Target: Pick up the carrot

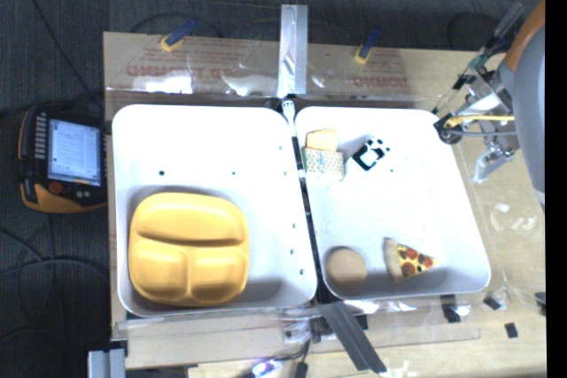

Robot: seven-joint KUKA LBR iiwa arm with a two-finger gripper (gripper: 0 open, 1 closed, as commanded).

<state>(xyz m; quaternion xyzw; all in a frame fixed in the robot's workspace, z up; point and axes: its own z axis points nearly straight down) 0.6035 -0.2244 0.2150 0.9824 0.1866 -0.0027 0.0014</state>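
Note:
My gripper [490, 160] hangs at the right edge of the view, just outside the right bin's [461, 190] far right corner, above the bench. The grey arm with its orange band [530, 31] comes in from the right above it. Inside the right bin lie a yellow and green sandwich block [322, 152] at the far left, a small black and white piece [370, 154] beside it, a brown round bun [345, 264] near the front, and a pizza slice [408, 258] to the bun's right.
A large yellow loaf-shaped thing [188, 245] fills the front of the left bin [204, 137]. A handheld pendant with a screen [64, 157] lies left of the bench. Blue and yellow clips [180, 34] sit on the bench behind the bins.

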